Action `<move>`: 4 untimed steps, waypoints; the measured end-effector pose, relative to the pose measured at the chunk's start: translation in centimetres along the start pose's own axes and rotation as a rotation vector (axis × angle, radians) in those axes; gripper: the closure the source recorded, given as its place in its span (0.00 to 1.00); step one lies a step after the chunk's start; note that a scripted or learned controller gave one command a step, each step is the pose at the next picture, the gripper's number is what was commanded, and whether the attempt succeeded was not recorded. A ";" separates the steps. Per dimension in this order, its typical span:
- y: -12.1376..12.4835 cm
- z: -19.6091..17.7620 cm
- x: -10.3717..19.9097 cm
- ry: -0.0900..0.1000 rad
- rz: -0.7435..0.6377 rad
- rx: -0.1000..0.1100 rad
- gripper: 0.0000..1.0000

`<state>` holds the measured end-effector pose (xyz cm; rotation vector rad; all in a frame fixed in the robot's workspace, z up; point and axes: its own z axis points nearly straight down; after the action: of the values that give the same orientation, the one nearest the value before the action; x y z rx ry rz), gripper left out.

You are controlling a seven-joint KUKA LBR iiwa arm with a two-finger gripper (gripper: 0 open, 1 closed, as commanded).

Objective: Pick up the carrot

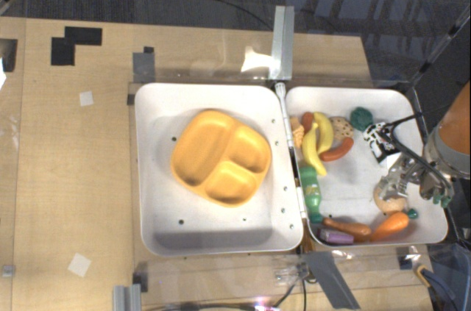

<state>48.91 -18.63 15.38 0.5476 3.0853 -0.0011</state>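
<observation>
Carrot point(391, 225): lay in the right bin point(368, 177), close against its near wall and toward the near right corner, at the near right part of the surface point(73, 177).
Carrot's long axis: ran roughly along the near wall, slightly slanted, the right end a little farther from that wall than the left.
Carrot's pointing: the thick orange end with a small green tip faced the bin's right wall; the body tapered toward the left, where it met a reddish sausage-shaped piece point(346, 227) lying in line with it.
End effector point(412, 183): hung over the right side of the same bin, just above and slightly right of the carrot in the view, on the far side of it from the near wall.
End effector's state: I could not tell how its grasping parts stood; the metal there was too tangled and small to read, and nothing showed held.
Deciding relation: the carrot lay just toward the near wall from the end effector, near it, so a short move nearward and down seemed to be what the pick needed, with the grasp set across the long axis.
Crowding: a pale ring-shaped piece point(385, 196) sat between the two, just beside the carrot, and a purple piece point(335, 236) lay at the near wall to its left; either might have been caught by mistake.
Left bin point(154, 229): held a yellow divided plate point(221, 156), well apart from all this.
</observation>
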 end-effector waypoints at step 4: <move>3.8 -1.3 1.4 0.001 0.092 -0.001 1.00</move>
<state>48.89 -14.52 16.66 0.6892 3.0578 0.0013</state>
